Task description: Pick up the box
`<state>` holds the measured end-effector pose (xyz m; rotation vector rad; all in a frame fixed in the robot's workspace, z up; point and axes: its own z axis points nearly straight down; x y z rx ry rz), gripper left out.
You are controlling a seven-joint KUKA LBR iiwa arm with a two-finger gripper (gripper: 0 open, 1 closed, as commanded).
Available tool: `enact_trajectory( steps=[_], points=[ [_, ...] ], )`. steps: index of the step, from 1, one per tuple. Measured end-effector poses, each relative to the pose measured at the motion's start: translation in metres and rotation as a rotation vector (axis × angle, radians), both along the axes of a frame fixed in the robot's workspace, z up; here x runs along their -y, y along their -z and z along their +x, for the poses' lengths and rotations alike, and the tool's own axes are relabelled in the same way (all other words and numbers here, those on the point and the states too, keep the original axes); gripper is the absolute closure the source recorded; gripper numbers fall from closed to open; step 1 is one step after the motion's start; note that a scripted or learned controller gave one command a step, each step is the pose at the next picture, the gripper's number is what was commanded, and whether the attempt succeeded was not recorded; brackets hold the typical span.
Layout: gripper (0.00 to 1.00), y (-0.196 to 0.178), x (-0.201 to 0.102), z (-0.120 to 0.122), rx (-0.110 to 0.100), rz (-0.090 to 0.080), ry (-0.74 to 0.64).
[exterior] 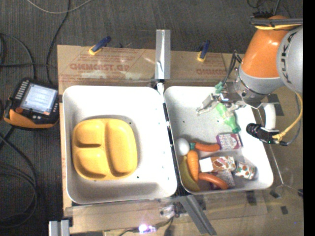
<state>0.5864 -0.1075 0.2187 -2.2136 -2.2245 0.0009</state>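
Observation:
A small purple box (229,141) lies in the right bin (187,102), near its right wall. In front of it rests a flat white and red box (222,163), and a small printed carton (244,171) sits by the front right corner. My gripper (211,103) hangs over the back half of the right bin, behind and a little left of the purple box and apart from it. A green item (229,116) lies just below and to the right of the gripper; whether they touch is unclear.
Two orange carrots (193,164), a white egg (182,146), a banana (186,177) and a red sausage-like piece (214,180) crowd the right bin's front. The left bin (88,95) holds a yellow divided plate (105,147). A teach pendant (34,102) lies at far left.

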Motion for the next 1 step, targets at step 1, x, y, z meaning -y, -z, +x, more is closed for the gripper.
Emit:
enact_trajectory(
  steps=[1],
  points=[
    [0.0, 0.1252, 0.0323, -0.0085, 0.004, 0.0, -0.172]
  ],
)
